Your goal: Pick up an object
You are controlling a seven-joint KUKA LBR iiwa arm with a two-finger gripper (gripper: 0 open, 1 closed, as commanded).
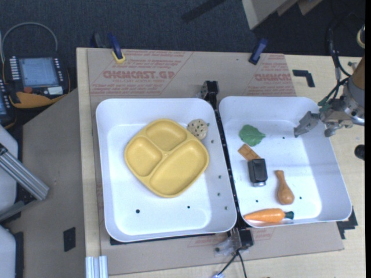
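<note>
While end effector (317, 124) hovers spread | right bin (324, 161); carrot (268, 216) untouched

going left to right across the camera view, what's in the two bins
yellow divided plate → cookie → green leaf → black block → drumstick → gripper
</note>
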